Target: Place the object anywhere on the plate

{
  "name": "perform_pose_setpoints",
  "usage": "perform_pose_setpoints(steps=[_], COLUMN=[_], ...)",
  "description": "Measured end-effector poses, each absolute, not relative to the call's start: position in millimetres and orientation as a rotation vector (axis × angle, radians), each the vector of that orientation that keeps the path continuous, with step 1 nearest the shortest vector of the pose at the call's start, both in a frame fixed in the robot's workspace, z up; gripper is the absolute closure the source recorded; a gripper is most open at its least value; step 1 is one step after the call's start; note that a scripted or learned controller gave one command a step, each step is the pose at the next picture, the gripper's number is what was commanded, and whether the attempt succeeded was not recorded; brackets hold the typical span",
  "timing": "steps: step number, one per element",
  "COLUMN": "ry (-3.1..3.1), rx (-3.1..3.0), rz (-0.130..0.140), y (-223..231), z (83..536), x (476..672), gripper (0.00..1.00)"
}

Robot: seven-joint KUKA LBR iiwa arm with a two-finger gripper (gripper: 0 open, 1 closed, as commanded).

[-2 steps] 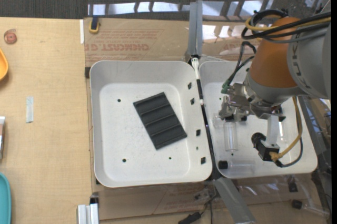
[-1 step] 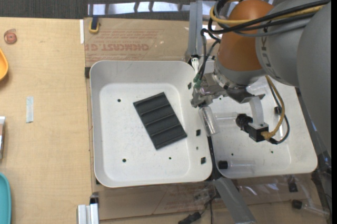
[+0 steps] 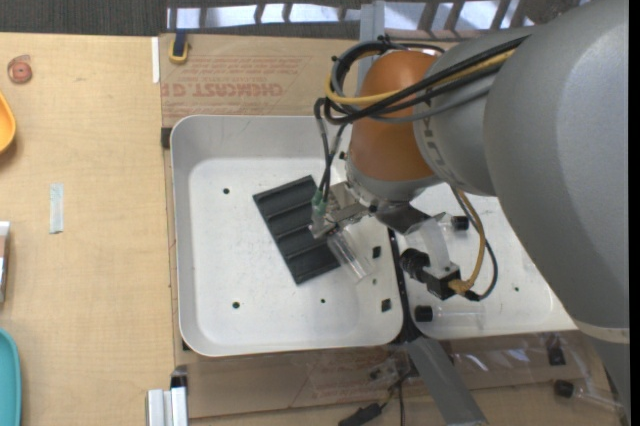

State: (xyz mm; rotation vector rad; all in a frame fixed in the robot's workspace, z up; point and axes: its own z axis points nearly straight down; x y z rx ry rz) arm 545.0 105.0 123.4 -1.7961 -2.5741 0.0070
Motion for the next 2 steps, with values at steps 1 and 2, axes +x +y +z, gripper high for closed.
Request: perform_pose_setpoints(steps=[1, 2], ry=[-2.575, -2.86], rx=[-1.803, -1.304], rz=[0.0, 0.002], y=[124.5, 142.2], z=[92.8, 92.0], x=[629.9, 658.7], gripper=[1.0, 1.0])
